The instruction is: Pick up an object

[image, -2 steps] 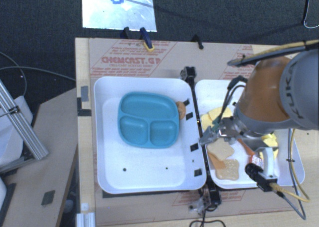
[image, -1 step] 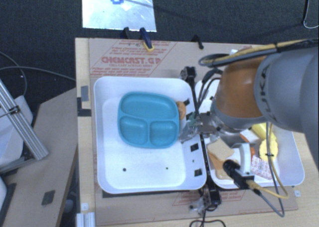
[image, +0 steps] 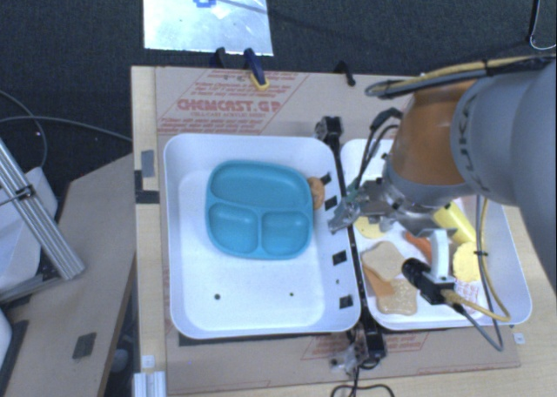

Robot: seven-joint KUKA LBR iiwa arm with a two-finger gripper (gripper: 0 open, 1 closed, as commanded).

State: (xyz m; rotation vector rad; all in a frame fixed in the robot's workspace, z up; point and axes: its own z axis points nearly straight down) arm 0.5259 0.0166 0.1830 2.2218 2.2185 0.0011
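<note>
Plastic blue tray (image: 258,209), smooth and three-sectioned, fills the left bin (image: 187,299); pincer (image: 344,212) grip cannot be told.

Arm (image: 509,138): a big, round, grey tube is showing, smooth and a little shiny.
Band (image: 426,147): a wide orange ring is wrapping the arm just above the wrist.
Wrist (image: 409,199): a grey metal ring is sitting under the orange band.
Cables: thin black wires are looping beside the wrist, and a yellow wire is running along the top of the arm.
Gripper (image: 341,217): small grey metal parts are sticking out, too blurry to tell more.
</note>
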